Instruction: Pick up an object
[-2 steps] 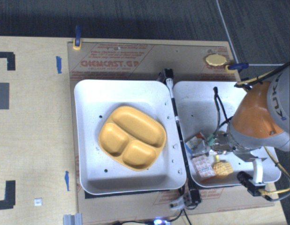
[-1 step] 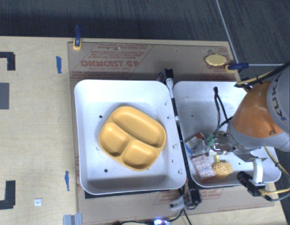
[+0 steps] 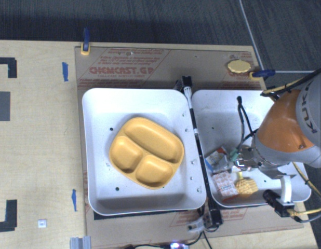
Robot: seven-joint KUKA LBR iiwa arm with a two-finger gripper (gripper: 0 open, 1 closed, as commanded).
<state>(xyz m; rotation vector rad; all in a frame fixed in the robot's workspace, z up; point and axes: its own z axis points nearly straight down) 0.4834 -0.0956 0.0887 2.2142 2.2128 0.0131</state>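
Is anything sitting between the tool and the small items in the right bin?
Nothing visible does. The tool is low in the right bin, right beside the wrapped packet and the yellow piece. The yellow tray lies apart in the left bin.

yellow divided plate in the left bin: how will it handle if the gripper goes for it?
The yellow plate looks like moulded plastic, so probably stiff and light for its size. Its glossy, rounded humps suggest fingers may slip off. It lies broad and low in the left bin, so it should slide rather than tip or roll when pushed.
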